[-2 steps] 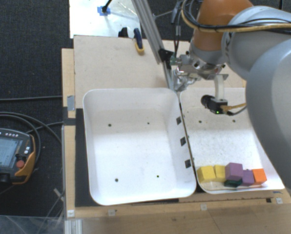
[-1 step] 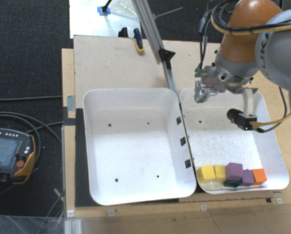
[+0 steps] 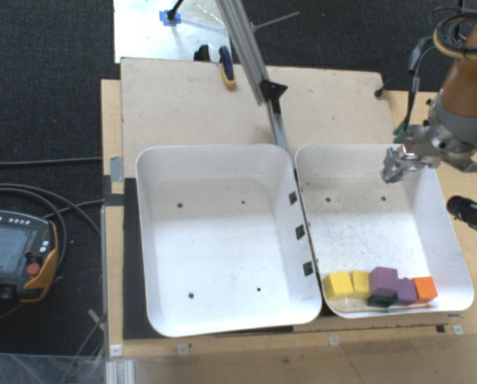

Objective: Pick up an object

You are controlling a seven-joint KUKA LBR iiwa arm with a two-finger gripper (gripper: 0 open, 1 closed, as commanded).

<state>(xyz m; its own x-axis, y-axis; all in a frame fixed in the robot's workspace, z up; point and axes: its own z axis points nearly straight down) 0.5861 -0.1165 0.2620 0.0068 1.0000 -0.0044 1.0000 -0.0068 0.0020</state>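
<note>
Several small blocks lie in a row along the near wall of the right bin [image 3: 454, 258]: two yellow blocks [image 3: 338, 285], a purple block [image 3: 384, 278], a dark green block [image 3: 381, 299], a second purple block [image 3: 406, 291] and an orange block [image 3: 425, 288]. My gripper [image 3: 396, 166] hangs over the far right corner of that bin, well away from the blocks. Nothing shows between its fingers.
The left bin [image 3: 154, 214] lies beside the right one. A slanted metal pole [image 3: 246, 42] crosses the back of the bench. A blue-handled tool [image 3: 226, 66] lies on the board behind the bins. A teach pendant [image 3: 14, 254] rests at the far left.
</note>
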